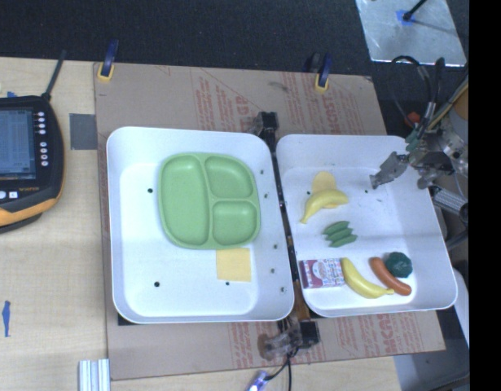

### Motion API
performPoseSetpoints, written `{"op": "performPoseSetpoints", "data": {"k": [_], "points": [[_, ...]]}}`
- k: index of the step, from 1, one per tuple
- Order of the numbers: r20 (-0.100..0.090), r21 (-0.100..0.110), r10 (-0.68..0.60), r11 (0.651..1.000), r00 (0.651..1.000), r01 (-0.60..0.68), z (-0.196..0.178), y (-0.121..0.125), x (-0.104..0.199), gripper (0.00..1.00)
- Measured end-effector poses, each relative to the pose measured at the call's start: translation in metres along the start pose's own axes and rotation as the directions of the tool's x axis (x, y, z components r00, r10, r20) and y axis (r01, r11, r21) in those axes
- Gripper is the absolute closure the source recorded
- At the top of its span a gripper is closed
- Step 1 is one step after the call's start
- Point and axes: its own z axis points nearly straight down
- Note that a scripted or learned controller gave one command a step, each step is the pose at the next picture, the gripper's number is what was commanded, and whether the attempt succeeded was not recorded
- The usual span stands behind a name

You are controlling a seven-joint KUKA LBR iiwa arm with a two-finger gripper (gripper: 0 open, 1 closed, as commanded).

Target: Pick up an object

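So the right shallow white plastic bin (413, 218) has the toy food: a smooth yellow plastic banana (363, 280) lying at about 5 o'clock, long axis running 10 to 4, next to a glossy orange-red sausage (391, 277) and a bumpy dark green broccoli piece (398, 263). The grey metal gripper (386, 173) hangs at the bin's 2 o'clock, tilted toward 8; can't tell its state. The left white bin (136, 243) holds a matte green divided plate (208, 199).

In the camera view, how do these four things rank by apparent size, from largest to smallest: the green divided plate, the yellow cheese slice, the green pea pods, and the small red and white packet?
1. green divided plate, by far the largest.
2. yellow cheese slice.
3. red and white packet and green pea pods: these look too alike in size to rank.
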Motion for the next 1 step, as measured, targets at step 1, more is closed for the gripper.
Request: {"op": "performPoseSetpoints", "data": {"k": [1], "points": [[0.000, 0.002, -0.002, 1.000, 1.000, 0.002, 0.0745, -0.0198, 0.0384, 0.00]]}}
